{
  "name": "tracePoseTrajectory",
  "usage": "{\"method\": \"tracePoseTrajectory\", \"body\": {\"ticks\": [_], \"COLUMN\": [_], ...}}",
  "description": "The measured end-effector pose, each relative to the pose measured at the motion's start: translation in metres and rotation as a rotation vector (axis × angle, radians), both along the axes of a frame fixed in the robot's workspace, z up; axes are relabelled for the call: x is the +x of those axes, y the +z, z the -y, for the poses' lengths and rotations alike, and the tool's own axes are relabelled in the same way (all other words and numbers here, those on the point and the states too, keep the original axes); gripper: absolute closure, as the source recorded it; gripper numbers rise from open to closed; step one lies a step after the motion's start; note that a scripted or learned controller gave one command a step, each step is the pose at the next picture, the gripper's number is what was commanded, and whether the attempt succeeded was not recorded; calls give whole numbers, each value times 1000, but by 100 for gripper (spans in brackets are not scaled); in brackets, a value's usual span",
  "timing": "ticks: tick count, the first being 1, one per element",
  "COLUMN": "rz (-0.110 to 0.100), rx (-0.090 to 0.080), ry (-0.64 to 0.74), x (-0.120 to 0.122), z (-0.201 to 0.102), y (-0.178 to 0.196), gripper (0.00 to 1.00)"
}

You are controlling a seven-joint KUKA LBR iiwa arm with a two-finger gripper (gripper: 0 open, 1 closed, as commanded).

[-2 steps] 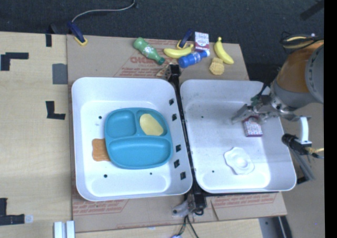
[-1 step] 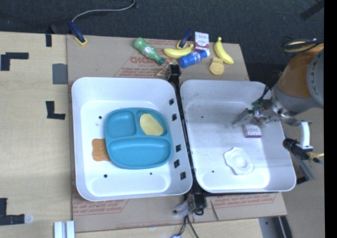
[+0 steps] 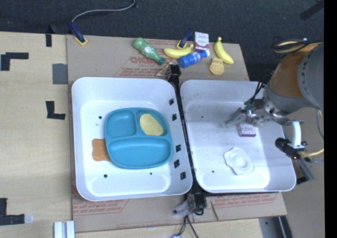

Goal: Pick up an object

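Nearest the camera in my right bin (image 3: 274, 181) lies a white fried-egg toy (image 3: 237, 160), flat on the floor. Just beyond it sits a small pinkish packet (image 3: 247, 130), and my jaws (image 3: 251, 115) hang right above its far edge; whether they are clenched or released I cannot tell. In the left bin (image 3: 84, 126) a blue divided plate (image 3: 138, 139) carries a yellow piece (image 3: 152, 125) in its upper right compartment, with an orange piece (image 3: 98, 150) tucked against its left rim. Farthest off, on the surface behind the bins, lie a green bottle (image 3: 148, 50), two bananas (image 3: 178, 51) (image 3: 222, 52), a blue bottle (image 3: 191, 59) and a small carton (image 3: 201, 40).
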State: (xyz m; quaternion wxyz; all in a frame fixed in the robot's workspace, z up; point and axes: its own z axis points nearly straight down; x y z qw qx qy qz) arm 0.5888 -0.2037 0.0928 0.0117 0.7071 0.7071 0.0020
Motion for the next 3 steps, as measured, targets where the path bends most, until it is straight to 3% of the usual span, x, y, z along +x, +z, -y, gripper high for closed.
{"method": "tracePoseTrajectory", "body": {"ticks": [1, 2, 3], "rz": [2, 5, -1], "rx": [1, 2, 11], "ry": [2, 1, 3], "x": [-20, -19, -31], "z": [4, 4, 19], "y": [0, 11, -1], "gripper": [0, 100, 100]}}
